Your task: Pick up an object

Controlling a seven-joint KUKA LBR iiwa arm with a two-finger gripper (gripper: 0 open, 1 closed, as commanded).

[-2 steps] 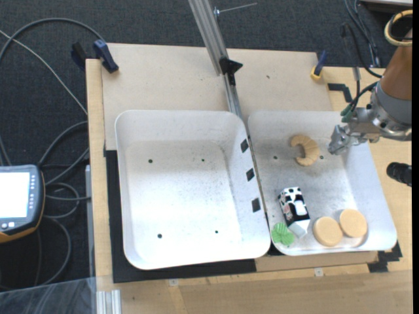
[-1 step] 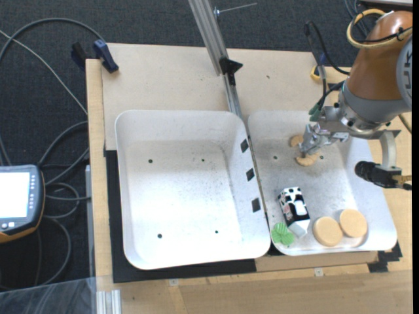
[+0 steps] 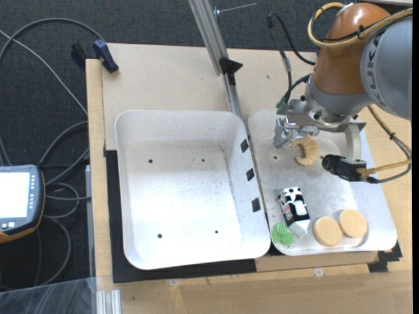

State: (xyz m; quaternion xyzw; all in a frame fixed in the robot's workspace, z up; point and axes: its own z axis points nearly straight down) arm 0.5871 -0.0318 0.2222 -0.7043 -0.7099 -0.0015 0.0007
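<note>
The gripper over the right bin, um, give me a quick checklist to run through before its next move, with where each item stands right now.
1. Gripper is over the right bin: ok.
2. A target is close: the tan curved piece lies just beside the gripper: ok.
3. Something is held between the fingers: cannot tell.
4. Gripper is centred over the tan curved piece: not ok, it sits off to one side.
5. Other objects are apart from the target: the black and white box, green piece and two tan discs lie at the near end: ok.
</note>
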